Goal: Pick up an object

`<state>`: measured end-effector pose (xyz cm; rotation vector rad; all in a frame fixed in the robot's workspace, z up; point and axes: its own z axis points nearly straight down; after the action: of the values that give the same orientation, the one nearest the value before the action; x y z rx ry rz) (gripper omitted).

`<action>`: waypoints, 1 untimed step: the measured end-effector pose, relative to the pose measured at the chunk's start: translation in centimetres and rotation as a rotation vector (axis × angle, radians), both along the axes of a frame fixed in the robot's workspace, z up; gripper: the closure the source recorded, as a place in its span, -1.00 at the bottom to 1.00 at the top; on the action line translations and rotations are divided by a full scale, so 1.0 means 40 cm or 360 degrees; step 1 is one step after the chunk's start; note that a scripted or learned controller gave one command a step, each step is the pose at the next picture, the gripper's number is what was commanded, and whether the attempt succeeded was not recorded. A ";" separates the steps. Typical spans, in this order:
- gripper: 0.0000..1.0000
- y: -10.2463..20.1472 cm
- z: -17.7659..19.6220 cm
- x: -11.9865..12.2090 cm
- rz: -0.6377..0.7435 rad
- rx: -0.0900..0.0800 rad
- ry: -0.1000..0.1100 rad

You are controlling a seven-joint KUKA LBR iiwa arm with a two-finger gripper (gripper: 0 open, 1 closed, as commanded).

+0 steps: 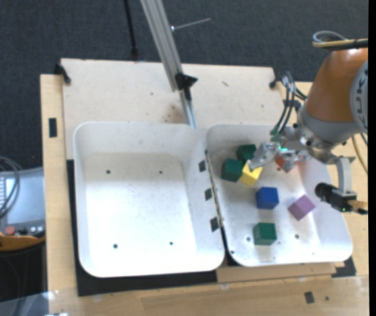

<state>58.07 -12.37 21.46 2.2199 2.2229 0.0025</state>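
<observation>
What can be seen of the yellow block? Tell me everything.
The yellow block is a small, plain cube of one bright colour, with a matte look. It lies in the right bin, in its upper left part, turned at an angle to the bin's walls. Its left side seems to touch a dark green block, and another green block sits just above it. The gripper hangs right over its upper right corner and hides part of it; whether it grips the block cannot be told.

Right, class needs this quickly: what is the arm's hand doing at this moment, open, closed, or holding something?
Hand: cannot be told; it sits low in the right white bin, beside the small yellow cube.
</observation>
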 end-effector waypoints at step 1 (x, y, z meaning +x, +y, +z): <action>-1.00 -0.013 -0.128 -0.026 -0.0004 -0.0004 0.0009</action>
<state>57.04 -12.87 16.36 2.2243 2.2210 -0.0066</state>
